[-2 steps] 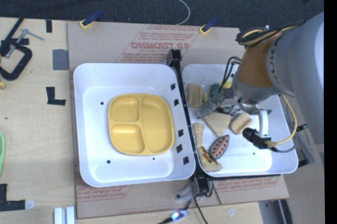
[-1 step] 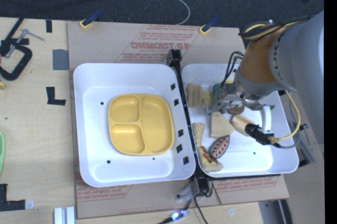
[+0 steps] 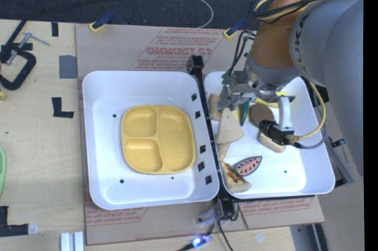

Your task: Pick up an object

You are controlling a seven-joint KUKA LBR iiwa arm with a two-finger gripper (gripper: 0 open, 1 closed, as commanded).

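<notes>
The gripper (image 3: 234, 107) hangs low in the right white plastic bin (image 3: 313, 188), just above the narrow end of a tan wedge-shaped flat piece (image 3: 229, 129). Whether it is released or clenched cannot be told, and nothing can be seen grasped in it. The wedge lies close against the bin's left wall, so there is little room on that side. To the wedge's right the bin floor is open. A brown oval lump (image 3: 261, 113) sits just right of the wedge, and a pink leaf-shaped piece with dark spots (image 3: 248, 165) lies below it. Beyond the wall left of the wedge, the left white plastic bin (image 3: 100, 96) holds a yellow compartment plate (image 3: 158, 139).
</notes>
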